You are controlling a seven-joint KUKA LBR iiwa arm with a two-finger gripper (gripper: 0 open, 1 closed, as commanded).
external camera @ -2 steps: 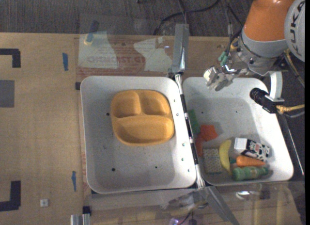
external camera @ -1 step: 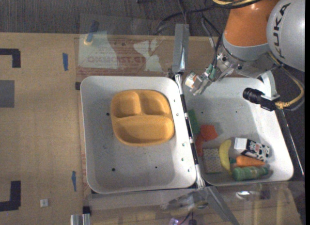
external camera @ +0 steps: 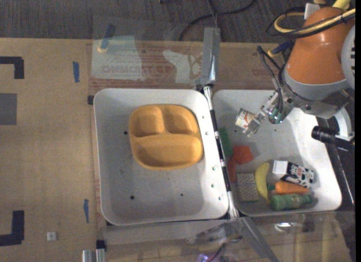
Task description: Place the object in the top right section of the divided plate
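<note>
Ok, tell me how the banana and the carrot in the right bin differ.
The banana is yellow and curved; the carrot is orange and straight with a taper. The banana runs roughly up and down in the camera view, while the carrot lies across it. The banana sits beside the tan sponge; the carrot rests just above the green bottle. Both lie loose in the right bin, away from the gripper.

A broad orange dome [external camera: 318, 43] is seen on the arm [external camera: 321, 69], ringed below by a grey collar. Yellow and black cables [external camera: 293, 21] are looped beside the dome. A small metallic wrist piece [external camera: 274, 110] is fitted beneath the collar.
</note>
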